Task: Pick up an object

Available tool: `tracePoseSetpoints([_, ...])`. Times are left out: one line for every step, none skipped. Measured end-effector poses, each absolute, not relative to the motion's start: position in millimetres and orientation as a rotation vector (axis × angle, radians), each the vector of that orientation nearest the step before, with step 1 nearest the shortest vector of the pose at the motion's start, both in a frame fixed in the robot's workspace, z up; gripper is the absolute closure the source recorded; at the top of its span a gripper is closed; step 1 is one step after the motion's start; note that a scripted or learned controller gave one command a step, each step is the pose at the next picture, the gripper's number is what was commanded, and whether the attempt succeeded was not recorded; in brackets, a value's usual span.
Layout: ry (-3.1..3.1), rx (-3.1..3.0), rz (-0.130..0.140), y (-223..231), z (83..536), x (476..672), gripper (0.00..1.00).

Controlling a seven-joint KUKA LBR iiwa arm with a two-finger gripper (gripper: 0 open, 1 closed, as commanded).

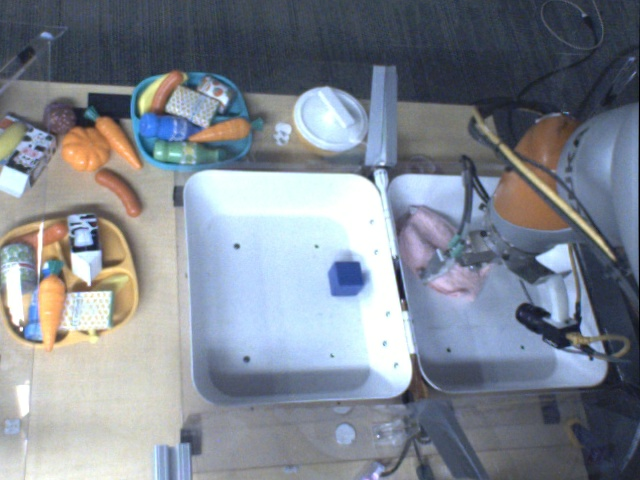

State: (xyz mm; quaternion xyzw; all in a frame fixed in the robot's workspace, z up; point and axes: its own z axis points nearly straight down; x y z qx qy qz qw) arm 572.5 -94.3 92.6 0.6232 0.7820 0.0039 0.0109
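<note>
In the left bin (230,298), a small blue cube (346,277) is sitting alone near the middle. In the right bin (500,363), a crumpled pink cloth (432,236) is lying, and the gripper (443,259) is pressing onto it; its grip cannot be told.

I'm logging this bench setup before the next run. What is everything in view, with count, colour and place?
Bins: 2, white, side by side; left bin, right bin.
Block: 1, blue, in the left bin.
Soft lump: 1, pink, in the right bin, at the gripper.
Lid-like round thing: 1, white, behind the bins.
Bowl: 1, blue, back left, heaped with toy food.
Tray: 1, yellow, far left, holding toy food and small cartons.
Loose toy food: pumpkin, carrot, sausage, beside the bowl.
Arm: 1, grey with an orange band, from the right.
Gripper: 1, over the pink lump.
</note>
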Motion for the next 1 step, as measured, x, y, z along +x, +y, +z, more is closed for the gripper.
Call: tracePoseSetpoints([2.433,1.939,0.017,-94.8,104.2,575.4,1.00])
